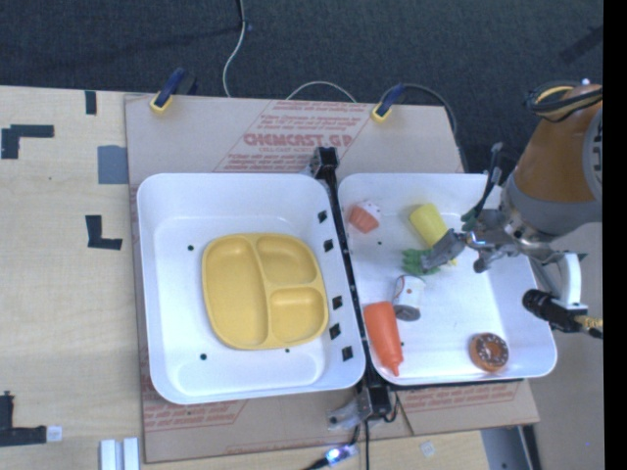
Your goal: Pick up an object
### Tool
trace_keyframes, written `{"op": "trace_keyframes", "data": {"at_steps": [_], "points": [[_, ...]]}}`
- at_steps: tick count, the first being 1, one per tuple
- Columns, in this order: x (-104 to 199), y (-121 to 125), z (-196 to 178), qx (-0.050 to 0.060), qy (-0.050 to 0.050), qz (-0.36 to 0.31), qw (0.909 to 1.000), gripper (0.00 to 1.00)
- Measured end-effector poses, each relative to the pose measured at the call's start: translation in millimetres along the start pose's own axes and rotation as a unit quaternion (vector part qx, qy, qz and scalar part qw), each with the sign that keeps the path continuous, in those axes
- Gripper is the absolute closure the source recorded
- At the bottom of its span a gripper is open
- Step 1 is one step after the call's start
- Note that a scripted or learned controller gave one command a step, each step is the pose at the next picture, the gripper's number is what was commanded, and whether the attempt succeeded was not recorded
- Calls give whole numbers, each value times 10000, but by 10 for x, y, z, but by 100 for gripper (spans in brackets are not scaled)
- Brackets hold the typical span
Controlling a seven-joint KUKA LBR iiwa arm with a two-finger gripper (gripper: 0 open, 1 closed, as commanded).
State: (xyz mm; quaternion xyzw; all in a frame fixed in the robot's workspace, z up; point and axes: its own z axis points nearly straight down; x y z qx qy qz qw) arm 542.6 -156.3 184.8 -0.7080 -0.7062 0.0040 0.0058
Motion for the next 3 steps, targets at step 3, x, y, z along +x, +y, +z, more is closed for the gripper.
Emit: {"op": "trace_keyframes", "data": {"at_steps": [3], "points": [[-12, -44, 1019, -67, -18, -20, 10000, 0]]}}
